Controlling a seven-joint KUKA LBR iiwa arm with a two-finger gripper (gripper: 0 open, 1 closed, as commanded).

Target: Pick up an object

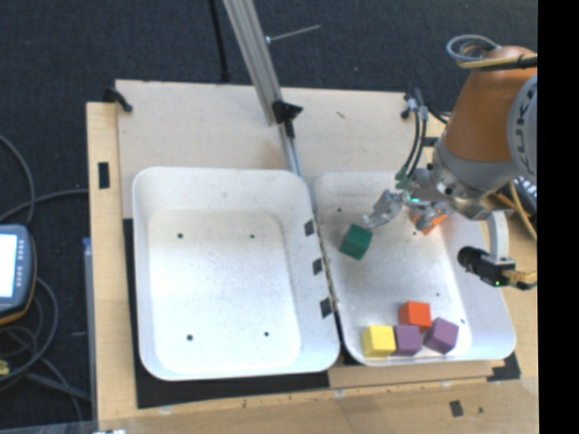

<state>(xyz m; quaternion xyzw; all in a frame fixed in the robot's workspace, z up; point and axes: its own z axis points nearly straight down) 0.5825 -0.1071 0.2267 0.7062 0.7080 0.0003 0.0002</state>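
Note:
A green cube [355, 241] lies tilted in the upper left part of the right bin [500, 331]. My gripper [384, 212] hangs just above and to the right of it, pointing down-left toward the cube, with a small gap between them. Along the bin's front edge sit an orange cube [416, 313], a yellow cube [379, 339] and two purple cubes [409, 339] [441, 334], close together. A small orange-red piece [431, 224] shows beside the wrist; I cannot tell what it is.
The left bin [145, 197] stands beside the right one, their rims meeting in the middle. A slanted aluminium pole [258, 57] rises from behind the bins. A black cable fitting [484, 265] hangs off the arm over the right rim.

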